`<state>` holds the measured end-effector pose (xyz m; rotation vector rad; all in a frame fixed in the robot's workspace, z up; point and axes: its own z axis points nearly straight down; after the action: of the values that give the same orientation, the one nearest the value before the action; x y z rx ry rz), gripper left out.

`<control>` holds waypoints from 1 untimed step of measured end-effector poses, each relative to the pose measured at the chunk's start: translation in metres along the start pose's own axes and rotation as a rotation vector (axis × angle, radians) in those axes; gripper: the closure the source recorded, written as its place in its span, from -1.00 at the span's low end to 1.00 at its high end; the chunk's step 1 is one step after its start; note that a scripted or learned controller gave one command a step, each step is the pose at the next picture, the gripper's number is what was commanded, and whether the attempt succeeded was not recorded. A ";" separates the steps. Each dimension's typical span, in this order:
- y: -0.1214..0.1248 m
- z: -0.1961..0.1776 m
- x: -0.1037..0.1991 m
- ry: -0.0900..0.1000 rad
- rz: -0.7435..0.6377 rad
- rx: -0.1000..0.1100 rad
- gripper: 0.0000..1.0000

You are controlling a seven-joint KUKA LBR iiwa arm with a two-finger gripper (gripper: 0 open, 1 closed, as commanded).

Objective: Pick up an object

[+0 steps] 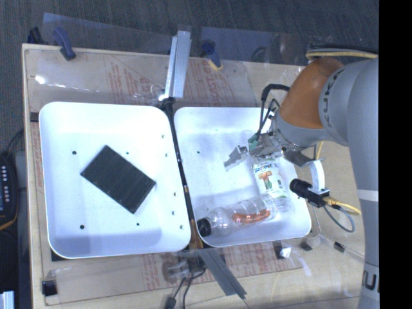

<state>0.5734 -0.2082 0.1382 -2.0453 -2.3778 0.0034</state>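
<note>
item 1, my pincer [237, 158]: hanging over the right bin [199, 131], upper middle of its floor, reached in from the right; whether it is apart or together i cannot tell, and nothing is seen clamped in it

item 2, small white bottle [271, 179] with a printed label: just beside my pincer, to its right and slightly below, lying on the bin floor under my wrist; the closest candidate for the pick

item 3, clear plastic bottle [241, 216] with a dark cap and something orange inside: below my pincer, lying on its side along the near wall of the same bin, cap end pointing left

item 4, dark flat rectangular pad [118, 178]: well to the left of my pincer, lying tilted in the left bin [58, 118], apart from everything else

risks, as i judge them:
- my pincer sits beside the white bottle, not over it, so coming down here may close on bare floor
- both bottles are round and lie on their sides, so a touch off centre could roll them away
- the clear bottle rests against the wall, which may block one side of my pincer
- the clear plastic looks slick and could slip out on the lift
- the pad lies flat, leaving little edge to grip
</note>
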 end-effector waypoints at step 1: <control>-0.010 -0.054 0.001 -0.002 -0.055 -0.004 -1.00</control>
<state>0.5632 -0.2093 0.1920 -1.9824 -2.4362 0.0004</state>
